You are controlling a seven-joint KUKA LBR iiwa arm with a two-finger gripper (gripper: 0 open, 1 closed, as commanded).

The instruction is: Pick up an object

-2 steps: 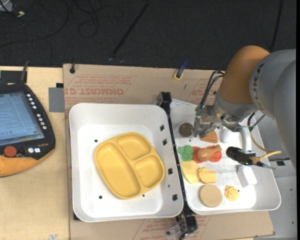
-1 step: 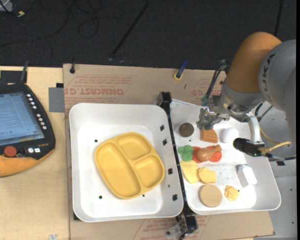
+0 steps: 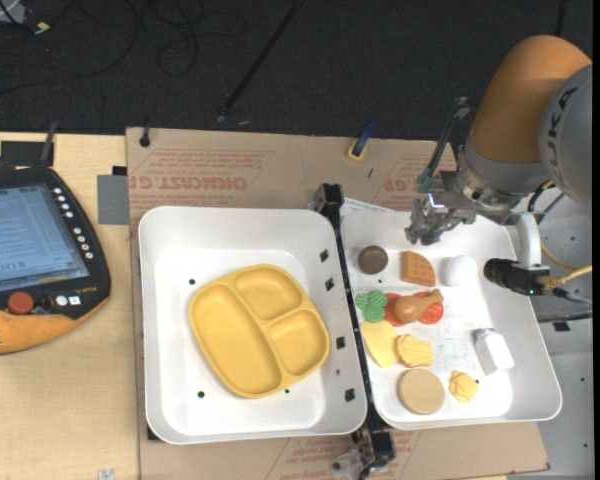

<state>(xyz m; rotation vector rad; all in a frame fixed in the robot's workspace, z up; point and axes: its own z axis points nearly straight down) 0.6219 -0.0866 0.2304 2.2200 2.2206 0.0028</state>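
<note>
**A:** Camera view first: where's the gripper (image 3: 427, 226)?

**B:** Over the right bin's (image 3: 540, 393) far edge, apart from the food. Whether it's spread or pressed together, I cannot tell.

**A:** And the objects?

**B:** About ten toy foods in that bin. One drumstick (image 3: 417, 307) lies at the middle, long axis left-right, beside one waffle (image 3: 417, 268). One yellow tray (image 3: 260, 328) sits in the left bin (image 3: 165, 268).

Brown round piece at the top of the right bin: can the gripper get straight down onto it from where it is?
Probably yes. The gripper hangs just right of the brown round piece, which has bare bin floor around it and nothing lying over it.
</note>
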